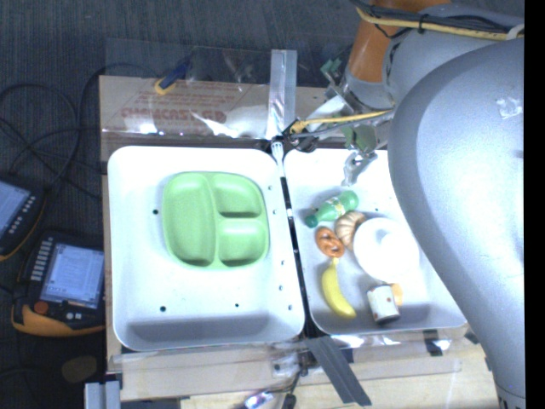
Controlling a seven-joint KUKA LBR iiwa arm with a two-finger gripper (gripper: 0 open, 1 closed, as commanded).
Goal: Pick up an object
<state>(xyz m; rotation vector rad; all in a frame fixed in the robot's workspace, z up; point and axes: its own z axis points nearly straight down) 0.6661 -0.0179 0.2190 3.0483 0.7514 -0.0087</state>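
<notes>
Banana (335,293) lay in right bin (443,313), near front, beside small cylindrical can (383,304). Pretzel-shaped toy (330,242), croissant (348,226) and green bottle (332,208) clustered just behind banana. White round dish (383,247) sat touching croissant, between croissant and can. Gripper (356,164) hung over rear of right bin, apart from objects, nothing seen between fingers; jaw state could not be told. Green divided plate (215,217) occupied left bin (136,313). Grey arm (468,186) covered right side of right bin.
</notes>
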